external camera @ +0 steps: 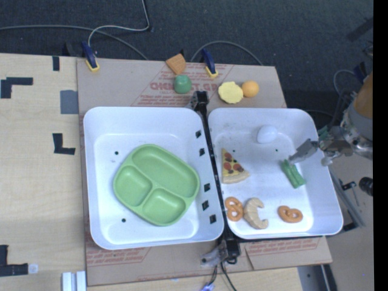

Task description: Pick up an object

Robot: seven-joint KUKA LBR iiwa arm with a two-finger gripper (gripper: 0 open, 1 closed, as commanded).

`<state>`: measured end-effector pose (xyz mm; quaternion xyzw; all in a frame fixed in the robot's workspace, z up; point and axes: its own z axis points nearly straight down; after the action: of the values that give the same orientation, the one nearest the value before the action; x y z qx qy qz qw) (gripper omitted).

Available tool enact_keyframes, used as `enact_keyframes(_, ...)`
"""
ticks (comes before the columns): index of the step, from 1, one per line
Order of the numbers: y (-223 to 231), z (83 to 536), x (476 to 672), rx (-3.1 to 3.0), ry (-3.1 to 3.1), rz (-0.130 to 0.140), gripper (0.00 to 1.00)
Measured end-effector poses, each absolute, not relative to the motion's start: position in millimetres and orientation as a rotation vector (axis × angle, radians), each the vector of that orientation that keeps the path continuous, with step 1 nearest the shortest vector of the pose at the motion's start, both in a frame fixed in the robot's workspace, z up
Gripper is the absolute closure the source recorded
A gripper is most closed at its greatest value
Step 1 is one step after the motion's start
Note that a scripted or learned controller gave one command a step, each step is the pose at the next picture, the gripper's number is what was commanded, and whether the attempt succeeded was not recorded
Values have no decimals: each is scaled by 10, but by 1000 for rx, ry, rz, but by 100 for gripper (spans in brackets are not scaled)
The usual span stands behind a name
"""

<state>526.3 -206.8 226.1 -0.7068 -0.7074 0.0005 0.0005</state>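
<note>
On the bench, two shallow white bins sit side by side on a cardboard sheet (151, 90) printed with red lettering; the print is too blurred to read. Left bin (97, 162): holds one green divided plate (156, 184) with three compartments, lying flat near the bin centre. Right bin (324, 217): holds a toy pizza slice (233, 167) against the left wall, a white rounded object (267, 134) near the far wall, a green stick-shaped object (293, 174) toward the right side, and, along the near edge, two small pretzels (234, 208) (290, 214) with a tan croissant-shaped piece (255, 213) between them. Gripper (305, 151): reaches in over the right rim of the right bin, one grey finger (303, 150) pointing toward the bin interior, its tip just above and beside the upper end of the green stick-shaped object; whether the fingers are spread or pressed together cannot be determined, and nothing is visibly pinched. Behind the bins, on the cardboard: an orange block (176, 63), a green ball (182, 84), a yellow lemon-like object (230, 92) and an orange ball (250, 89) touching it. Two blue clamps (91, 57) (209, 63) grip the far edge of the cardboard.
</note>
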Motion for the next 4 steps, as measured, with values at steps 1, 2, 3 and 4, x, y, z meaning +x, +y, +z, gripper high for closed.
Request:
enact_keyframes(1, -2230, 1362, 5745, -2218, -2221, 4, 0)
enact_keyframes(2, -2235, 870, 5832, -2221, -2225, 0, 0)
enact_keyframes(3, -2242, 972, 5842, -2225, -2231, 0, 100)
enact_keyframes(4, -1611, 876, 6414, -2220, -2225, -1, 100)
